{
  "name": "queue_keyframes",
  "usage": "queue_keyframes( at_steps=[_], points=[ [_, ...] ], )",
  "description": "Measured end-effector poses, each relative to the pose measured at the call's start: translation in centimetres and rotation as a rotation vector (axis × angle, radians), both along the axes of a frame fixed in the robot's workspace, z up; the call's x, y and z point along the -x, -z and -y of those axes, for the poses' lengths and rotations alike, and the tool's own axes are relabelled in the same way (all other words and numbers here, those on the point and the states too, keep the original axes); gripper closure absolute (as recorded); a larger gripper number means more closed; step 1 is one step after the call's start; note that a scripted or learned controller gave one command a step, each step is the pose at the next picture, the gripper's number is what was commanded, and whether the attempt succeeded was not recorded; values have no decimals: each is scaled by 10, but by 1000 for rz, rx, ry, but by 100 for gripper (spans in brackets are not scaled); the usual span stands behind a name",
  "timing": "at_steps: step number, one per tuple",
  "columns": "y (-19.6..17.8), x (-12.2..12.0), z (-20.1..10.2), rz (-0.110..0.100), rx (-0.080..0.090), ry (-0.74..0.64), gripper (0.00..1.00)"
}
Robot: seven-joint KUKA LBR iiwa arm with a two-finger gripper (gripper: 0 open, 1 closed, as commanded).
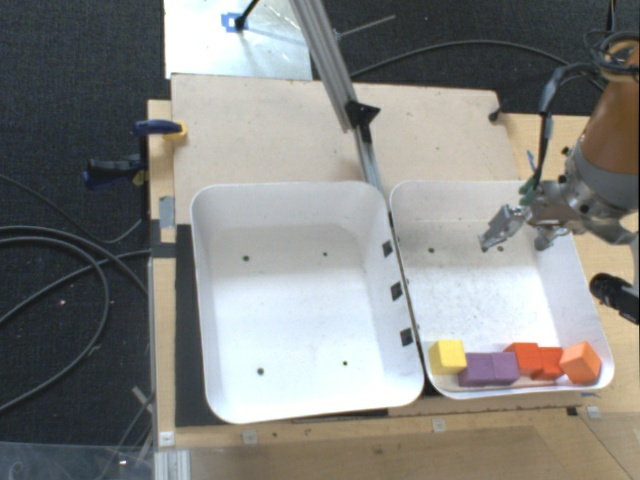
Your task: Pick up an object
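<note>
Right bin (470, 298), blocks (515, 362) along near wall, gripper (520, 226) above open floor

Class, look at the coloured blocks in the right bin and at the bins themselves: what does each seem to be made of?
The blocks: yellow, purple, red, orange. Matte, no shine, slightly soft edges; probably foam or painted wood.
The bins: smooth white, thin rounded rims; likely moulded plastic.

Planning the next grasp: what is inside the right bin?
Along the right bin's near edge: a yellow block, purple block, red block, orange block. The gripper covers some floor.
</note>
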State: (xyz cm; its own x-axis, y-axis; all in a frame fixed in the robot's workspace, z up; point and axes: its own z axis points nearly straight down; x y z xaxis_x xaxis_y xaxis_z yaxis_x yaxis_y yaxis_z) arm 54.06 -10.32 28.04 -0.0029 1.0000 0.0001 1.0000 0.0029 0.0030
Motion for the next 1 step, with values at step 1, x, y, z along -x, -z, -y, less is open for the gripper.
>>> queue_keyframes(
  at_steps=[1],
  points=[
    [-129,17,-33,9,1,-5,0]
  ],
)
